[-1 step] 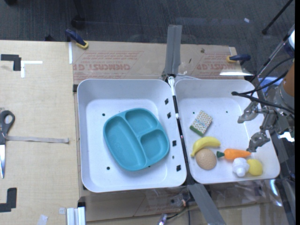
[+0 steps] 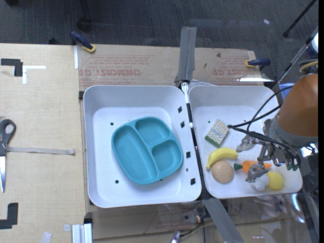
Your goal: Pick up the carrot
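bench: pale wood [image 2: 40, 115] with cardboard [image 2: 126, 65] under two white bins; scissors [image 2: 5, 140] lie at the far left edge.
left bin [image 2: 96, 151]: holds a teal divided plate [image 2: 147, 150], tilted.
right bin [image 2: 202, 103]: holds a green-speckled sponge [image 2: 217, 131], a banana [image 2: 221, 156], a tan round potato [image 2: 222, 171], a lemon [image 2: 276, 180] and the carrot.
carrot [image 2: 247, 166]: small, orange, with a dark green stub at its left end; lies between potato and lemon, just right of the banana, partly hidden by the gripper.
gripper [image 2: 257, 172]: low over the carrot's right end; jaw state cannot be told.
arm [image 2: 298, 110]: enters from the right.
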Available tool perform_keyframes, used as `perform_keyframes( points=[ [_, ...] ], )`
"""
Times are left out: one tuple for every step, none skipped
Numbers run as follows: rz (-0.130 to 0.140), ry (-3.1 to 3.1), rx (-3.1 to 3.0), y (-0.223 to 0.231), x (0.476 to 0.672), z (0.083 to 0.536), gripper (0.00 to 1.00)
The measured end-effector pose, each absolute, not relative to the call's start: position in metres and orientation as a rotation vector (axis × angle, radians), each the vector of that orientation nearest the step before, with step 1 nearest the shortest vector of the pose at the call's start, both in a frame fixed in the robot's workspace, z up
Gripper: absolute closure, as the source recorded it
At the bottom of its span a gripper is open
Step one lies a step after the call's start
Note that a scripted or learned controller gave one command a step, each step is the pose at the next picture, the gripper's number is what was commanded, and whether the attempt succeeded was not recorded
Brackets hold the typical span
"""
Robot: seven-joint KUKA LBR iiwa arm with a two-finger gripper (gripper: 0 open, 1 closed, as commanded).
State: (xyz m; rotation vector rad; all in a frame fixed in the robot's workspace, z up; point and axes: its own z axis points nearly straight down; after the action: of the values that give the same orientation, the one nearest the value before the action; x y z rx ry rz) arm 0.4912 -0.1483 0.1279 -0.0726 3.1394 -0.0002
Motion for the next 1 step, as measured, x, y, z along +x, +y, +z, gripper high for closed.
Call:
perform_keyframes(
  points=[
    [0.000,3.139,-0.007,-0.1359,0.5093,0.0925,0.00]
  ],
)
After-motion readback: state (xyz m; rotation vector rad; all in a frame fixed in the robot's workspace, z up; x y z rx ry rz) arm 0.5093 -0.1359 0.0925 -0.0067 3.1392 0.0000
